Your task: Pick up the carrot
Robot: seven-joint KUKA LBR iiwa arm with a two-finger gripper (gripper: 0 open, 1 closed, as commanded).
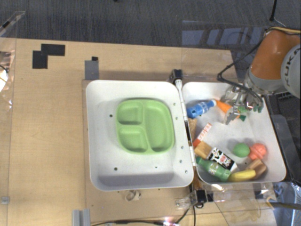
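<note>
**End effector low over the right bin, beside the carrot**

The grey arm with its orange band (273, 55) reaches in from the right, and its end effector (236, 108) hangs over the upper part of the right bin (277, 147). Whether its fingers are spread or closed cannot be told; the metal parts blur together against the white bin floor.

The carrot (223, 105), a small orange piece, lies near the top of the right bin, just to the left of the end effector and possibly touching it, though the contact is hard to judge from this angle. Its other end sits against a blue bottle (198, 109) that lies on its side near the bin's left wall.

Lower in the same bin lies a cluster of other items: a red-and-white packet (203, 132), a black-and-white carton (222, 158), a green bottle (214, 169), a yellow banana (242, 175), a green ball (241, 150) and a peach-coloured fruit (258, 150).

The left bin (101, 126) holds a light green divided tray (144, 125), set flat near its middle. Both bins rest side by side on the wooden surface (47, 140), which carries black tape marks (47, 55) towards its far left corner.
</note>
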